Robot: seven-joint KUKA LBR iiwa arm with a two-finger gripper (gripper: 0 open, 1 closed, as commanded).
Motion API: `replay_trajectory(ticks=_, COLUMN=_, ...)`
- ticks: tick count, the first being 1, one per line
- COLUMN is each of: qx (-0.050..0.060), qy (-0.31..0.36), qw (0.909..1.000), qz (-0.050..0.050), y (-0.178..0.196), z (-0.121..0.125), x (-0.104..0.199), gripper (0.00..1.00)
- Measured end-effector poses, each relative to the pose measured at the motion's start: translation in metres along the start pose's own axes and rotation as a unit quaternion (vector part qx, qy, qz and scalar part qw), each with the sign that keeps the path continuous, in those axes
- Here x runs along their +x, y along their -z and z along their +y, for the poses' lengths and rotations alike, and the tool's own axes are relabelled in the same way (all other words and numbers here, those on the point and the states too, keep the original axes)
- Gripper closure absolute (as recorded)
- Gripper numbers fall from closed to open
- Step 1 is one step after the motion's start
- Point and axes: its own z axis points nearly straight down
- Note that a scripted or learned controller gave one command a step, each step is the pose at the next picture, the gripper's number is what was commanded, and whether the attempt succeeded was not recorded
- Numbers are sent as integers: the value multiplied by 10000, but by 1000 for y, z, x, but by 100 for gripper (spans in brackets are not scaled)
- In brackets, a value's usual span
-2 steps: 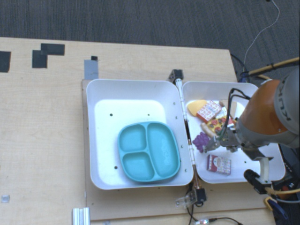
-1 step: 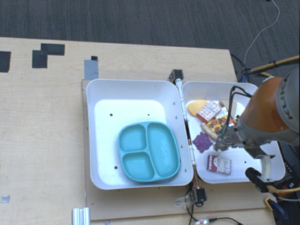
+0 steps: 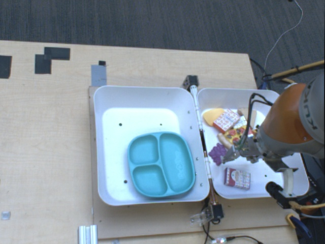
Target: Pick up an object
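Job now: getting the claw [image 3: 238,150] down onto one toy in the right bin [image 3: 299,184]. Hanging just right of the purple grapes [image 3: 218,154], low over the heap. Not showing whether open or shut, so cannot tell. Aiming best at the red box [image 3: 237,178], lying alone just below and right of the grapes, and keeping off the candy bag [image 3: 234,134] and the yellow toy [image 3: 212,115] crowding just above the grapes. Going straight down, squeezing slowly, lifting gently. Staying clear of the blue plate [image 3: 161,164], well left of the grapes.
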Motion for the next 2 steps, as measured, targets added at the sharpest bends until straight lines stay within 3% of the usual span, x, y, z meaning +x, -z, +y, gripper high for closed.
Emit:
replay_trajectory(ticks=1, qx=60, qy=-27, qw=10000, qz=1, y=-22, z=-5, x=13, gripper=0)
replay_trajectory(ticks=2, qx=26, qy=-14, qw=10000, qz=-1, y=-10, z=-2, x=14, gripper=100)
